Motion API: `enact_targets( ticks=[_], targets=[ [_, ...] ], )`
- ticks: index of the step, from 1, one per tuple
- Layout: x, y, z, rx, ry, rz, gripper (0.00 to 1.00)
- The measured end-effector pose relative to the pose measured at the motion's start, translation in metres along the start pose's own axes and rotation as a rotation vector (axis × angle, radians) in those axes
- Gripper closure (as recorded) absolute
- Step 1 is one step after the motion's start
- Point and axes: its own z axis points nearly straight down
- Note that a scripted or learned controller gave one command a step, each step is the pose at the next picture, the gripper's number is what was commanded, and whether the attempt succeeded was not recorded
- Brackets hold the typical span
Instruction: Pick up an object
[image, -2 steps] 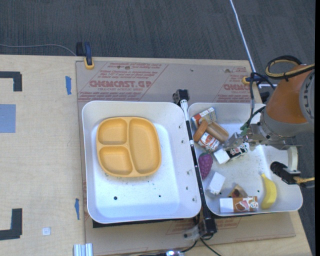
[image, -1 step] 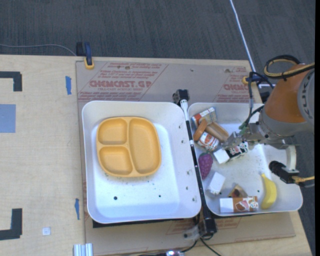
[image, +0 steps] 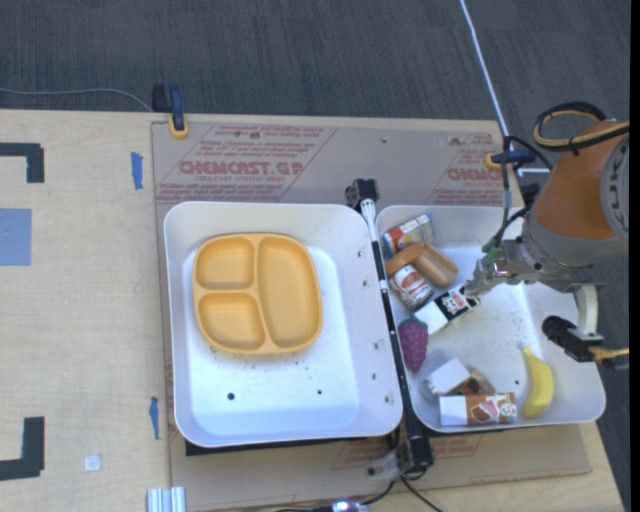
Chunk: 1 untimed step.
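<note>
My gripper hangs over the upper middle of the right bin, reaching in from the right. Just below and left of its tip lies a small black-and-white carton; I cannot tell whether the tip touches it. To the left of the gripper sit a brown bread roll, a red-and-white can and a small labelled packet. A purple bunch of grapes lies by the bin's left wall. A white block, an orange-and-white carton and a yellow banana lie along the front.
The left bin holds a yellow divided plate. A black clamp sits at the back between the bins. Both bins rest on a cardboard sheet on the wooden bench.
</note>
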Motion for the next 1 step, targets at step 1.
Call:
enact_targets(
  ticks=[1],
  targets=[
    [0.0401, -0.0896, -0.0550, 0.036, 0.009, 0.000, 1.00]
  ],
)
